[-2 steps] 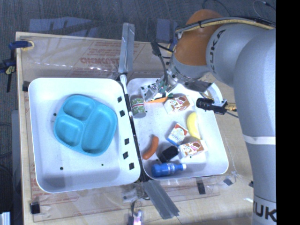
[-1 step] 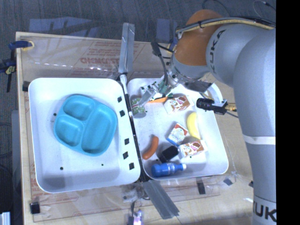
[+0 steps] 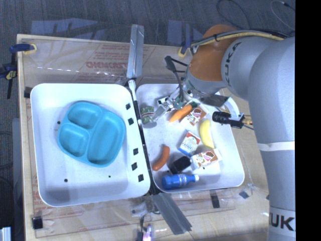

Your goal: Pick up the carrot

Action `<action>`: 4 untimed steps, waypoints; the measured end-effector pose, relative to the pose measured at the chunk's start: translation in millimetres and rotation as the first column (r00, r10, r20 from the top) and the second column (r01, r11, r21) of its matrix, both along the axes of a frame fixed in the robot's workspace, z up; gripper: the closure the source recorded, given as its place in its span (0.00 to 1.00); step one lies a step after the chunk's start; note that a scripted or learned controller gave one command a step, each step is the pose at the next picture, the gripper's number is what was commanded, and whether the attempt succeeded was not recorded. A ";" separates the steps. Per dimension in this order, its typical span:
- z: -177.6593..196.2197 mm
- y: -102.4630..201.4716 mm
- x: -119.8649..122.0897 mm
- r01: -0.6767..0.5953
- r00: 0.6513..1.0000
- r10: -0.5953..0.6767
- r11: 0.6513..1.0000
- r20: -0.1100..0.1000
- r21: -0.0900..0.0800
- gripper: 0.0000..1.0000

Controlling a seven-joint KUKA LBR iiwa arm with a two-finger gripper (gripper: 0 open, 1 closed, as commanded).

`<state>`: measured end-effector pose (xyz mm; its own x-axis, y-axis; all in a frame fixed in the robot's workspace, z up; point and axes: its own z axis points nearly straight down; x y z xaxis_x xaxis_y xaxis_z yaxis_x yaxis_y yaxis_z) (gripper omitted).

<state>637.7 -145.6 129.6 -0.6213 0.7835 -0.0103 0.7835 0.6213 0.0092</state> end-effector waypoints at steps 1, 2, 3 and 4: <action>-18.4 -32.4 -23.5 -0.071 0.997 0.071 0.997 0.027 -0.009 0.00; -20.5 -44.1 -11.6 0.297 0.955 -0.297 0.955 0.017 0.008 0.00; -35.4 -57.3 -57.6 0.284 0.959 -0.284 0.959 -0.009 0.002 0.00; -37.7 -64.8 -141.1 0.318 0.948 -0.317 0.948 -0.014 0.002 0.00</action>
